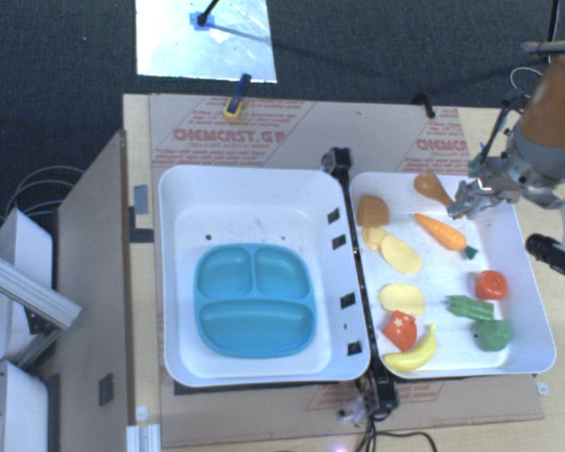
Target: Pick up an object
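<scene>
hovering gripper (466, 201) over right bin (537, 281) far corner; finger state unclear; carrot (441, 231) lying just below-left, long axis running diagonally

2 bins (254, 182), 1 plate (255, 299), 1 carrot (443, 233), 1 banana (412, 354).

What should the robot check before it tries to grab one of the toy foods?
1. Gripper is above the right white bin: ok.
2. A toy is close by: ok, the orange plastic carrot lies just below and left of it, and the brown drumstick-shaped toy to its left.
3. Carrot has room around it: ok, nothing touches it.
4. Fingers open wide enough: cannot tell.
5. Gripper holds nothing yet: cannot tell.
6. Blue divided plate in the left white bin is out of the way: ok.
</scene>
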Tool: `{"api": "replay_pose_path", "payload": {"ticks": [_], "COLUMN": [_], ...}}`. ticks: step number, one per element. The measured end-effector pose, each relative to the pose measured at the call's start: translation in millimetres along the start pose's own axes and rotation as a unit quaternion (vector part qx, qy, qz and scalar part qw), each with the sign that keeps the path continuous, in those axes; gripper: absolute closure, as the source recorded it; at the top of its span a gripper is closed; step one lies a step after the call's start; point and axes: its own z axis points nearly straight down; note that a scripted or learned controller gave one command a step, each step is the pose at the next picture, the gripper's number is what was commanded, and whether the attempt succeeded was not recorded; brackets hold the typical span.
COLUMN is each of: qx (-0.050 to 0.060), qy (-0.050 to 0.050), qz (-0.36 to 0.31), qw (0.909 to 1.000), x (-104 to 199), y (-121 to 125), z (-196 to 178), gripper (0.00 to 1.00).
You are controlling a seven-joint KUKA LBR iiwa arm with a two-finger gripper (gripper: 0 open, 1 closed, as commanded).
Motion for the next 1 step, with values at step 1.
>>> {"api": "replay_pose_path", "payload": {"ticks": [1], "qx": [0.0], "qy": [-0.001], "qz": [0.001], "qw": [1.0], "x": [-2.3], "y": [0.6], "z": [1.2], "gripper": [0.0]}}
